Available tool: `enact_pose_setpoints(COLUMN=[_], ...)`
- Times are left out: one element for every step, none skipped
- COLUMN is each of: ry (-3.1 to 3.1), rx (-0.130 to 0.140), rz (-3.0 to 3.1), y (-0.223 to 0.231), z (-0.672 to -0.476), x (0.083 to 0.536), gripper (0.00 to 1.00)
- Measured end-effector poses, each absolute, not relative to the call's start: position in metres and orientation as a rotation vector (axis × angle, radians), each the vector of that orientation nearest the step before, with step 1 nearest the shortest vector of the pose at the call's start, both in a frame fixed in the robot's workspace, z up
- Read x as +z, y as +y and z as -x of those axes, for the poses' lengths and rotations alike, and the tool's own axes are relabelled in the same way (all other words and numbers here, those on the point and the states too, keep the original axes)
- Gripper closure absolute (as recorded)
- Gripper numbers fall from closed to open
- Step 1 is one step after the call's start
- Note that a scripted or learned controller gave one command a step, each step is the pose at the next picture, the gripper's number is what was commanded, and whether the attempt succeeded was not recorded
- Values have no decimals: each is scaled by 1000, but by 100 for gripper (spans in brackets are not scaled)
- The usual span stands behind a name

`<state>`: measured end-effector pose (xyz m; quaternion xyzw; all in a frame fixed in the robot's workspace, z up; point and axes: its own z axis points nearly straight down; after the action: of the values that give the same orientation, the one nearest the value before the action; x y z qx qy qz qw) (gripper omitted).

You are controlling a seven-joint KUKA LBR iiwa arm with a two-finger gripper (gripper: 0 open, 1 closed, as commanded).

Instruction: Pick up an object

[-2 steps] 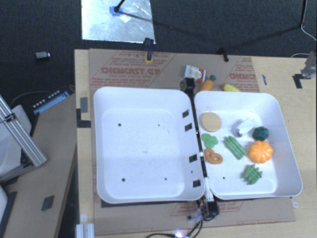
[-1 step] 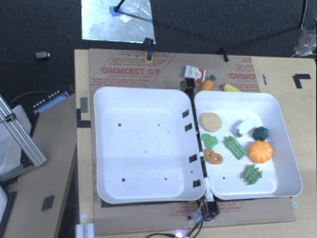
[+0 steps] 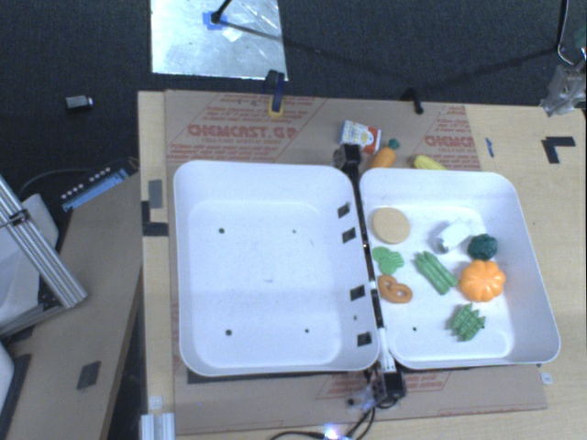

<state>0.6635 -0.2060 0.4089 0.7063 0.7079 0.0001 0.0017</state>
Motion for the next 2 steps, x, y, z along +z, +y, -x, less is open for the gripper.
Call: enact_pose_setpoints(ry=[2222, 2222], rx=[1, -4], rz=[-2214, -2230], y=[-206, -207], z=[-664, -520], x=[398, 365], gripper=[100, 100])
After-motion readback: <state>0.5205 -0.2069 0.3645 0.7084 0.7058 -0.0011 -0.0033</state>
